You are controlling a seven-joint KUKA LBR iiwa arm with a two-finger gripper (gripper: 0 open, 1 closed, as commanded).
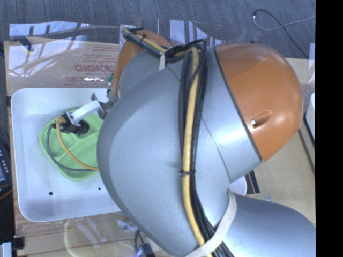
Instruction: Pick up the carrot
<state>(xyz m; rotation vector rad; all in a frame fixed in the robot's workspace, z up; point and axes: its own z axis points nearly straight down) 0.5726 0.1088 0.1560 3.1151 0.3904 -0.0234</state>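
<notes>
My arm [182, 143], grey with an orange band, rises close to the camera and covers the middle and right of the view. Its wrist end reaches over the left white bin [32, 111], where my gripper [107, 103] sits mostly hidden under the arm. Just left of it, a light-green flat thing [86, 146] lies on the bin floor. The arm hides the right part of this bin and the whole right bin, so whatever lies there is hidden.
Bare white floor runs along the left bin's front and left side [43, 202]. Brown cardboard under clear plastic [59, 58] lies behind the bin. A thin cable [268, 17] curls on the dark carpet at the top right.
</notes>
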